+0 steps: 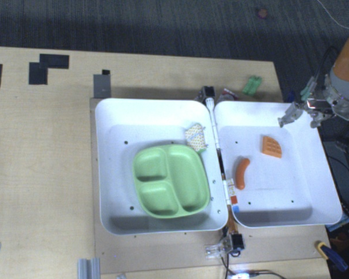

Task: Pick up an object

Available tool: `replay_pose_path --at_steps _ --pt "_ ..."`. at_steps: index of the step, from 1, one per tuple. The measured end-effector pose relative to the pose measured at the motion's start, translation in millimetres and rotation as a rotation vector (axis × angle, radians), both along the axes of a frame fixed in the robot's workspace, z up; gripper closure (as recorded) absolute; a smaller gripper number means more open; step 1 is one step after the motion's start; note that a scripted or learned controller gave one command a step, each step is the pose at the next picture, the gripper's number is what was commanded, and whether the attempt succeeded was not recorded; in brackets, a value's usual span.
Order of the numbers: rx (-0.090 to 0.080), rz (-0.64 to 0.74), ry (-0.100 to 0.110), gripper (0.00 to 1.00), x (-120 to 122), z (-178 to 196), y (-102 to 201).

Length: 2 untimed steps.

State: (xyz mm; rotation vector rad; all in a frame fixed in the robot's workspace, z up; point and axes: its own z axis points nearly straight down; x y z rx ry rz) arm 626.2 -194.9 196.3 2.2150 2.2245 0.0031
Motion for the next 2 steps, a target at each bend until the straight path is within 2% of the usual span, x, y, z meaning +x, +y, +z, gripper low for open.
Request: replay_pose_path --at_steps 1,2 --pt "-0.001 0.002 -0.002 0.00 44 -111 8" --pt "0.002 0.001 0.000 0.00 27 -111 113"
